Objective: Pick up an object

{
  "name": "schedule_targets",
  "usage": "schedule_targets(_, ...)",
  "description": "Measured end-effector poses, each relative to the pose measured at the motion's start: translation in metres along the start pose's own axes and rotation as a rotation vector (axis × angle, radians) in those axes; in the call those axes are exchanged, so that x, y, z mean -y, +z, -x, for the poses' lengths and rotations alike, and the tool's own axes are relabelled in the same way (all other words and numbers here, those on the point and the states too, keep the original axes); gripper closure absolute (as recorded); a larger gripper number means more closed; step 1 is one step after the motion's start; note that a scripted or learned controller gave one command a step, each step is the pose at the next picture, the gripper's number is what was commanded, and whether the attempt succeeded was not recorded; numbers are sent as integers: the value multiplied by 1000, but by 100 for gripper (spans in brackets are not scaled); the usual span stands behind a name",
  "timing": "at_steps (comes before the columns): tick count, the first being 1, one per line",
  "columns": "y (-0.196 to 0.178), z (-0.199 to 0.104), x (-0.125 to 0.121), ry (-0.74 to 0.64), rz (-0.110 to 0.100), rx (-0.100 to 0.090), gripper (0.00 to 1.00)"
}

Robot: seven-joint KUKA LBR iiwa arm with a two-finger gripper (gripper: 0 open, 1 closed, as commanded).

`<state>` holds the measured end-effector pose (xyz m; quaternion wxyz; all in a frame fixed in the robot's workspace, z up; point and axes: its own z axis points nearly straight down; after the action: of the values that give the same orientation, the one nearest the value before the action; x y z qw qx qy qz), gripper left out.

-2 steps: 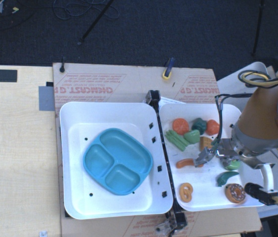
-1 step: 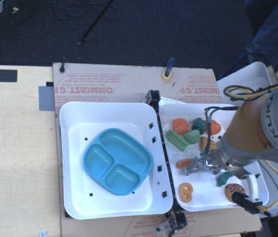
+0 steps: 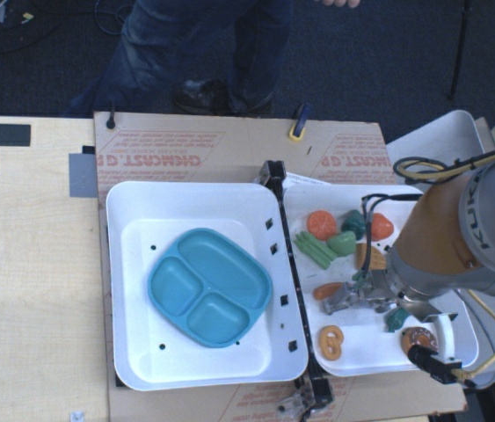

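Nearest the camera in the right bin (image 3: pixel 363 366) lies a pretzel (image 3: pixel 331 341), close to the bin's near left corner, and to its right, near the near right corner, a round brown-and-white piece (image 3: pixel 419 339) that is too small to name. Just beyond these, the gripper (image 3: pixel 345 298) is low over the middle of the right bin, its grey metal fingers pointing left; whether the claw is open or closed cannot be told, and nothing can be seen between its fingers. An orange carrot-like piece (image 3: pixel 327 290) lies right at the fingertips, and a small teal piece (image 3: pixel 396 319) sits beside the wrist. The arm (image 3: pixel 445 240), with its orange band, reaches in from the right. Farther back in the same bin lie a green bean-pod toy (image 3: pixel 315 249), a green leafy piece (image 3: pixel 345 240), a red-orange tomato (image 3: pixel 322 224) and an orange-red round fruit (image 3: pixel 381 228). The left bin (image 3: pixel 133 323) holds a blue divided plate (image 3: pixel 209 285) with three compartments. Beyond the bench stands a person (image 3: pixel 203 33) in dark trousers.
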<state>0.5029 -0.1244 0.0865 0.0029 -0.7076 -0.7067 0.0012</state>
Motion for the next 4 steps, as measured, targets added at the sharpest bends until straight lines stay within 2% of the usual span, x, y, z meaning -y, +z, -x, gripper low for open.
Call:
schedule_targets(1,-12,2,0,7,1,0,100)
schedule_targets(2,-56,-1,-6,-2,6,2,100)
schedule_targets(3,-117,-5,-10,-3,9,2,100)
schedule_targets(4,-142,-5,-10,-3,6,2,100)
